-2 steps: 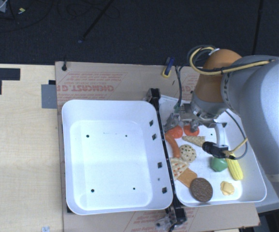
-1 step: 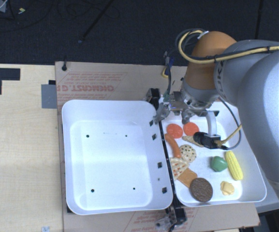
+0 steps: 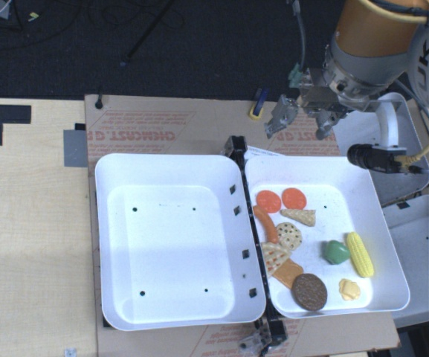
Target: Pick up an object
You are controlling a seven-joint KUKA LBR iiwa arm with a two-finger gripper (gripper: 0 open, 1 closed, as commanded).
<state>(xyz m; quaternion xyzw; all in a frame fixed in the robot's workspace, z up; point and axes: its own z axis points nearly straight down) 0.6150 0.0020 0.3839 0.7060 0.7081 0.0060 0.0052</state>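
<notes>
My gripper [image 3: 303, 122] hangs open above the far edge of the right bin [image 3: 389, 236], its two fingers spread with nothing between them. Toy food lies in that bin: two red tomato slices [image 3: 281, 199], an orange sausage [image 3: 265, 223], a pale wedge [image 3: 299, 216], a round speckled cracker [image 3: 288, 236], a waffle piece [image 3: 274, 256], a brown slab [image 3: 287, 272], a dark chocolate cookie [image 3: 310, 291], a green pepper [image 3: 336, 252], a yellow corn cob [image 3: 360, 254] and a small yellow piece [image 3: 349, 289]. All sit below and in front of the gripper.
The left bin [image 3: 106, 199] stands beside the right one, joined by a black clamp strip [image 3: 245, 222]. Both rest on a cardboard sheet [image 3: 162, 129]. A black cylinder [image 3: 374, 158] juts in at the right bin's far right corner. A small blue-and-yellow object [image 3: 258, 104] lies behind the bins.
</notes>
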